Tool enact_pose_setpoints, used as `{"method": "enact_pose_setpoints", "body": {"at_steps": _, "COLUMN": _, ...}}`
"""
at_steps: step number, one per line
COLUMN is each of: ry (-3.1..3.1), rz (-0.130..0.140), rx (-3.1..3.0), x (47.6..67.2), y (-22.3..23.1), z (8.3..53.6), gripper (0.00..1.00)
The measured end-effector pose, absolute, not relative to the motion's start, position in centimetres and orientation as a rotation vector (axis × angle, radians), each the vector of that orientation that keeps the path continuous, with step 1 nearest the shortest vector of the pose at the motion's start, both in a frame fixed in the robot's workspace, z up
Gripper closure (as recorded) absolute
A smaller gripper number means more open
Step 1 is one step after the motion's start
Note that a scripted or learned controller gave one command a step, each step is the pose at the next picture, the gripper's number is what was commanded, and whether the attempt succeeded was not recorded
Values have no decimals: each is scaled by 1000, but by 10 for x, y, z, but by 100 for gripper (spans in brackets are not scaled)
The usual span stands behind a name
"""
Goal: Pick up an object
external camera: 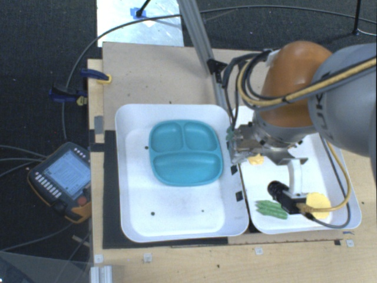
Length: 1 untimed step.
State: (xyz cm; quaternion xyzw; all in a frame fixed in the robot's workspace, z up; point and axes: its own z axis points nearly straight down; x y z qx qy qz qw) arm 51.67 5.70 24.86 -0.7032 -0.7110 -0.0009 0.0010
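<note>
My gripper [238, 148] hangs low over the left edge of the right bin [336, 158], close to the wall between the two bins. The arm's wrist covers most of it. A small yellow piece [256, 159] lies in the right bin just right of the gripper. Near that bin's front edge lies a green bean-like object [271, 209]. A yellow object [318, 201] rests at the bin's front right. In the left bin [177, 217] a teal divided plate [185, 152] lies flat, left of the gripper.
The orange and grey arm [306, 93] covers the back of the right bin. A grey pole [197, 34] slants up from the bins' back. A teach pendant [62, 178] lies off the bench at the left. Blue clamps [88, 81] grip the bench's left edge.
</note>
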Motion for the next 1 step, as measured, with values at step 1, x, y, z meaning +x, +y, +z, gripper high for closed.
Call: {"method": "enact_pose_setpoints", "body": {"at_steps": 1, "ry": -2230, "rz": 0, "rx": -2209, "x": 506, "y": 102, "z": 223, "gripper": 100}}
